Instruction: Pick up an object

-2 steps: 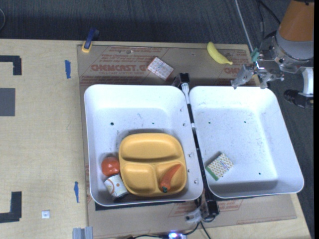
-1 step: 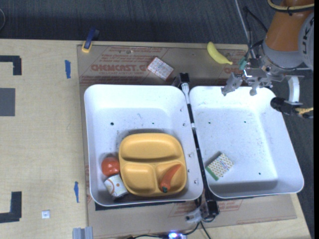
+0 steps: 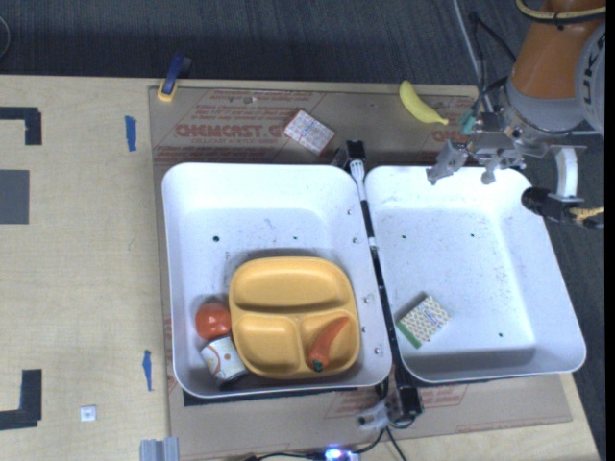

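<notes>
My gripper (image 3: 465,169) hangs over the far rim of the right bin (image 3: 538,353), open, with nothing between its fingers. A small patterned packet with a green edge (image 3: 423,320) lies near that bin's front left. The left bin (image 3: 192,209) holds a yellow divided plate (image 3: 288,291) with an orange carrot-like piece (image 3: 329,340) in its right compartment. A red-orange ball (image 3: 212,320) and a small white and orange can (image 3: 223,358) sit by the plate's left side. All of these are well away from the gripper.
A yellow banana (image 3: 421,104) and a patterned packet (image 3: 307,131) lie on the brown board behind the bins. A blue clip (image 3: 173,76) sits at the board's far left corner. A black divider (image 3: 370,248) runs between the bins.
</notes>
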